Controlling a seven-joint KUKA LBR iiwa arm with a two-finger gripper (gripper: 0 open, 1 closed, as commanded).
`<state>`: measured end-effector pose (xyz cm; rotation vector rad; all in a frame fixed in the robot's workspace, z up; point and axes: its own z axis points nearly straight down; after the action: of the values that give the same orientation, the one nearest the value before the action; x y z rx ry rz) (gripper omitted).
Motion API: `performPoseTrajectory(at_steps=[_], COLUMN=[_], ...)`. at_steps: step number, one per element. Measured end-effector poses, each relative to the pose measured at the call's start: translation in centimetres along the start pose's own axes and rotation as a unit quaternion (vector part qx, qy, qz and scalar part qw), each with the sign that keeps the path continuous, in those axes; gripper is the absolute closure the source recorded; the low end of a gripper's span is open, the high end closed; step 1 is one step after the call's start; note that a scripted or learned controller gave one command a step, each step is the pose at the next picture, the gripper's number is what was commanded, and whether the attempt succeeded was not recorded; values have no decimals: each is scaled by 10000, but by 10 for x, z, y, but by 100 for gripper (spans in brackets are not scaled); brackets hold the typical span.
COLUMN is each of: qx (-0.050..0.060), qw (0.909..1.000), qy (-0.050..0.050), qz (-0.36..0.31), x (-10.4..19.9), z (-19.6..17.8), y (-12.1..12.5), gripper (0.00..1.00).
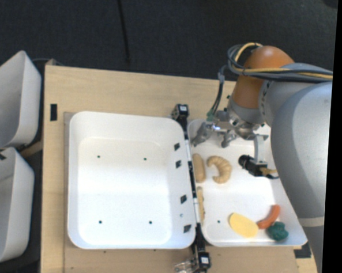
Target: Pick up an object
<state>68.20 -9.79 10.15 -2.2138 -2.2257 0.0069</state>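
Observation:
The right white bin (254, 193) holds several toy foods. A curled tan croissant (220, 168) lies near its upper middle, with a tan bread stick (198, 167) just left of it by the bin's left wall. My gripper (212, 137) hangs over the bin's far left corner, above and slightly behind these two. Its fingers (199, 135) are spread open with nothing between them. A small tan piece (200, 199) lies lower along the left wall. A yellow oval piece (243, 225), an orange sausage (268, 216) and a green lump (278, 231) sit near the front right corner.
The left white bin (76, 173) stands beside the right one, their walls touching along a line of black clips (186, 183). The grey arm (298, 129) covers the right bin's far right side. Two white containers (11, 100) stand off the bench's left edge.

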Motion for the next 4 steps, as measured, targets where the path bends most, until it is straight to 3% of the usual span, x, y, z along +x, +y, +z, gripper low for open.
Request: performPoseTrajectory(at_steps=[4], qx=[24], qw=[10000], qy=[-25], qz=[-4], x=[-3], z=[0], y=[5], gripper=[0])
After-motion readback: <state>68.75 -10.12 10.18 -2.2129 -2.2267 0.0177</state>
